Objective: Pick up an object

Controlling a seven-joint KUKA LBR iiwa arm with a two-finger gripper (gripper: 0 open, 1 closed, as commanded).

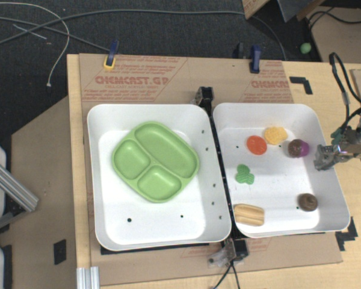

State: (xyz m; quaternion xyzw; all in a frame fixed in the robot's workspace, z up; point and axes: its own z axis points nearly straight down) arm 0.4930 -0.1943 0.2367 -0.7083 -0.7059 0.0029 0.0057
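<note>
Six small objects lie in the right-hand white bin (325,218), all apart from one another: one orange-red ball (256,145), one yellow-orange piece (275,135) just beside it, one dark purple ball (298,148), one green leafy piece (245,175), one brown ball (307,202) and one tan bread-like block (249,214) near the bin's front left corner. The left-hand white bin (108,215) carries a single green plate (156,161) divided into three compartments. Both bins, two in all, sit side by side on the tabletop (78,179). The tool (331,155) sits just over the right rim of the right-hand bin, close to the purple ball; I cannot tell how its jaws are set. Two clamps, one yellow-handled (112,54) and one blue (255,59), grip the far edge.
</note>
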